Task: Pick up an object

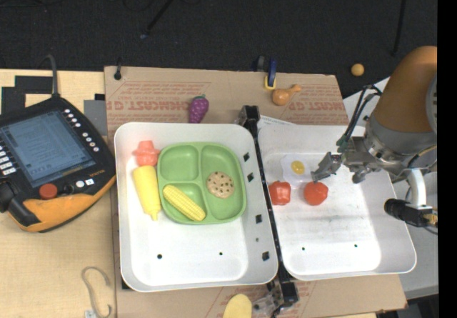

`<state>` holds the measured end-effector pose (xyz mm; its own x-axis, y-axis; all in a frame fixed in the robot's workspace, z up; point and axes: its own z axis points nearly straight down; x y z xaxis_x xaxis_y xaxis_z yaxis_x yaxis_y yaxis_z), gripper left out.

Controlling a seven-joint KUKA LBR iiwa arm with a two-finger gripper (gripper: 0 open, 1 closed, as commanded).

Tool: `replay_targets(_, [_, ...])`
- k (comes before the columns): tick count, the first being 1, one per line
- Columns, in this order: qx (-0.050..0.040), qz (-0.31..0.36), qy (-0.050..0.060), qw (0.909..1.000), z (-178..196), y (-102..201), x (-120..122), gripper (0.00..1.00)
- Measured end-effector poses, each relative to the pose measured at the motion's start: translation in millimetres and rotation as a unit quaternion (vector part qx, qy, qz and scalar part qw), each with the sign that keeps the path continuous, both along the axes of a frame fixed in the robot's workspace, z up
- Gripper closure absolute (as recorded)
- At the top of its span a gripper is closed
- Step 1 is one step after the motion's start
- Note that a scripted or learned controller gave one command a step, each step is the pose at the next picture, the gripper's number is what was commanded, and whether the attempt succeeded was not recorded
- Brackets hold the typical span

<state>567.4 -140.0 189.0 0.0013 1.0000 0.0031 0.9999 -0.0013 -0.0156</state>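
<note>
Arm (403, 106) comes in from the right of the frame, over the right bin (371, 252). Gripper (321, 172) sits low in that bin, centre-right of the frame, fingers spread apart, nothing between them. Tips are just above and beside the tomato (315, 194), maybe touching its top edge, can't say for sure.

Right bin holds three things: tomato, a red block (280, 193) just to its left, and a small yellow piece (298, 166) above and between them, close to the fingertips. Left bin (186, 259) has a green tray (200, 184) with a corn cob (183, 203) and a cookie (221, 184) in its compartments; a yellow bottle (146, 190) lies along the tray's left side with a pink piece (146, 153) at its top.

Step, as I read it: final approach, pre-grasp on the tomato. No object lifted yet, so the task is early.

Next move calls for centring the spread fingers over the tomato, dropping a bit lower so they straddle it, then closing and raising straight up. It's round and smooth, so an off-centre pinch could squirt it sideways toward the red block. The yellow piece is near enough to get nudged too.
</note>
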Motion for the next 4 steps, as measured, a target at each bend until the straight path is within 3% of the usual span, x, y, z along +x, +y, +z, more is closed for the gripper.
replay_targets(1, [-0.0009,0.001,-0.006,1.0000,8,0,3,0.00])
replay_targets(3, [-0.0006,0.002,-0.005,1.0000,-100,11,-7,0.00])
replay_targets(4, [-0.0004,-0.002,-0.005,1.0000,-88,9,-7,1.00])
